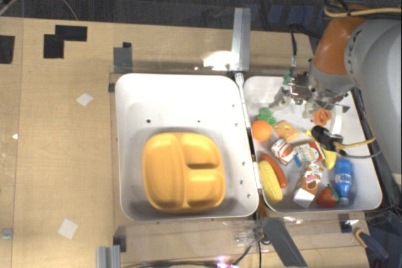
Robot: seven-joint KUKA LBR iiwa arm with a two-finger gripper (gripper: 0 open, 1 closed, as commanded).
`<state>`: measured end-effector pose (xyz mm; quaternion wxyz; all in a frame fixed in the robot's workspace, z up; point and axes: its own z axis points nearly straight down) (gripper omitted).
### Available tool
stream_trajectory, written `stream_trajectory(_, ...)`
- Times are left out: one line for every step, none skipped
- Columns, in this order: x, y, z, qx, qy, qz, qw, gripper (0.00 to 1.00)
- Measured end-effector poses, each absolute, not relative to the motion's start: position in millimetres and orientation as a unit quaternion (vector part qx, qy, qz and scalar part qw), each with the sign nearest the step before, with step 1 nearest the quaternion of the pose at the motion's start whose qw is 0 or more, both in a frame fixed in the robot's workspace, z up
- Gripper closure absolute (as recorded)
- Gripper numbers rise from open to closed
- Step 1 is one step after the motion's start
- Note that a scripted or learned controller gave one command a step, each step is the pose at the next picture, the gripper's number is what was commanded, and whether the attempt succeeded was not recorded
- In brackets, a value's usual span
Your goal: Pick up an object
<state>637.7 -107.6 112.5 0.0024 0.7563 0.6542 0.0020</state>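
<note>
The grey arm (pixel 370 53) with its orange band (pixel 331 41) reaches in from the right and hangs over the far part of the right bin (pixel 372 194). Its gripper (pixel 300 97) points down toward the bin's far end, above the pile of small things; whether the gripper is open or closed I cannot tell from this angle, and nothing can be seen held in it.

The right bin holds a crowd of toy foods. A small green piece (pixel 267 115) lies nearest the gripper, with an orange ball (pixel 261 130) just beside it at the bin's left wall. Nearer the camera lies a yellow corn cob (pixel 271 179), touching a red and white packet (pixel 284 150). A blue bottle (pixel 342 177) lies at the right side, next to a red piece (pixel 326 197) in the near corner. A small orange part (pixel 322 116) sits just right of the gripper.

The left bin (pixel 135 97) carries a yellow divided tray (pixel 183 169), resting in its near half, well apart from the arm.
</note>
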Motion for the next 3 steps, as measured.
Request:
stream_trajectory(642.5, -113, 87, 0.847, 0.531, 0.0023, 0.002, 0.0)
stream_trajectory(624.3, -117, 88, 0.936, 0.353, 0.0033, 0.002, 0.0)
stream_trajectory(625.7, -124, 88, 0.983, 0.185, 0.0034, 0.001, 0.0)
